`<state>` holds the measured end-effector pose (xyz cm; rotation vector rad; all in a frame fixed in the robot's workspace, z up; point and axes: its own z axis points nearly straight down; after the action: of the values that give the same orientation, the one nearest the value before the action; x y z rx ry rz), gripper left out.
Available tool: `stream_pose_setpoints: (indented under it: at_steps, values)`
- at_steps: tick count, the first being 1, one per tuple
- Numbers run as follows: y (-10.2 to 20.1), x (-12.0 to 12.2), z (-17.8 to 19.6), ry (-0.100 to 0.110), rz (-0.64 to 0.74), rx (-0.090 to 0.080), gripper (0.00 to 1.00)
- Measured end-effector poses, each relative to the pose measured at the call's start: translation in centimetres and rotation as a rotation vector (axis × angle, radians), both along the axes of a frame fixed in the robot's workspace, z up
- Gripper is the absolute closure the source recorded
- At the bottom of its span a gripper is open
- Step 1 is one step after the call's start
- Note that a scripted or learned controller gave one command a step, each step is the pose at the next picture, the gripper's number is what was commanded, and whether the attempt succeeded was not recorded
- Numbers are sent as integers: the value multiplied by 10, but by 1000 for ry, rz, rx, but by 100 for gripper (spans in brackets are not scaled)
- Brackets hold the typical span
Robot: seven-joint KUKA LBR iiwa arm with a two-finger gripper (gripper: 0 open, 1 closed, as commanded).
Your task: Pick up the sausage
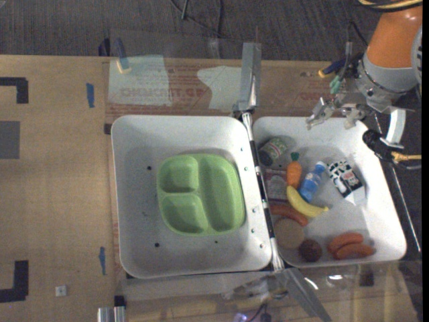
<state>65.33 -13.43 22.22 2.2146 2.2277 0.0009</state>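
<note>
Sausage point(289, 213): lying loose among toy food just below the banana point(306, 204), awaiting pickup; gripper point(335, 110) hovering well above banana, claw state indiscernible.

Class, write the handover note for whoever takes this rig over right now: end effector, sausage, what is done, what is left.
End effector: above the far rim of the right bin, carrying nothing; finger state unclear.
Sausage: lying in the right bin's near corner, right of the dark round piece, away from the banana.
Done: no grasp yet.
Left: move to the sausage, descend, grip, lift.
</note>
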Motion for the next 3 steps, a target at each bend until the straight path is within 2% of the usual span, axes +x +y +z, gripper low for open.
stream_pose_setpoints:
  at_steps: [1, 2, 3]
  values:
    - [-3, -19, 3, 0, 30, -1, 0]
    - [-17, -90, -74, -1, 395, 0, 0]
    - [1, -172, -135, -6, 528, -1, 0]
